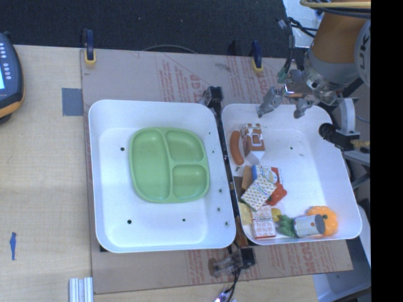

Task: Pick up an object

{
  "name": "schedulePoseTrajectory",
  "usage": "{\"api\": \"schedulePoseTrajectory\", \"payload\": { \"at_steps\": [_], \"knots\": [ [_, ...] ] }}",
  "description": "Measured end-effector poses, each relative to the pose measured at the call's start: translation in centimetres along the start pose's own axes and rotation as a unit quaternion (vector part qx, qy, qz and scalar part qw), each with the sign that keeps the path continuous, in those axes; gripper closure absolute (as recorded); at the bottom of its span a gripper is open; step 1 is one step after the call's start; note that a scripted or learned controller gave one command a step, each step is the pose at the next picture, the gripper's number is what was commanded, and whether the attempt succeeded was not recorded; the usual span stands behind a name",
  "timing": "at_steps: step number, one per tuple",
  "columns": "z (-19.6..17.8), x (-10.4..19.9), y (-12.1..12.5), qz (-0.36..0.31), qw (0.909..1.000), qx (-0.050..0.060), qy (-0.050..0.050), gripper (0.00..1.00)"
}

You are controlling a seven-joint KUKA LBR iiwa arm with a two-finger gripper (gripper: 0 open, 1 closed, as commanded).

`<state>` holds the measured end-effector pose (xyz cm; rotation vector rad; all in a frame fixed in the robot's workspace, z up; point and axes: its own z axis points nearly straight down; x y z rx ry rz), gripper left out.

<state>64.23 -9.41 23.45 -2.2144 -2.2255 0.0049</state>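
Pincer [284,104] spread open, empty, above the right bin [318,162] — risks closing on nothing, or snagging several of the crowded toys [261,194] together.

Red lettering is printed along the edges of the cardboard sheet [189,74] under the bins, but none can be read (too small and faint). Printed packets [259,194] are noted in the right bin [327,168]; their wording is likewise illegible.
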Motion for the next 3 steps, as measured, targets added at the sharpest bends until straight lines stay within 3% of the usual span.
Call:
{"api": "schedulePoseTrajectory", "payload": {
  "at_steps": [1,2,3],
  "knots": [
    [4.5,0.7,0.8,-0.001,1.0000,0.002,0.000,0.00],
    [13.3,0.1,0.2,0.000,1.0000,0.004,0.000,0.00],
    [11.7,0.0,0.4,0.000,1.0000,0.001,-0.001,1.00]
  ]
}}
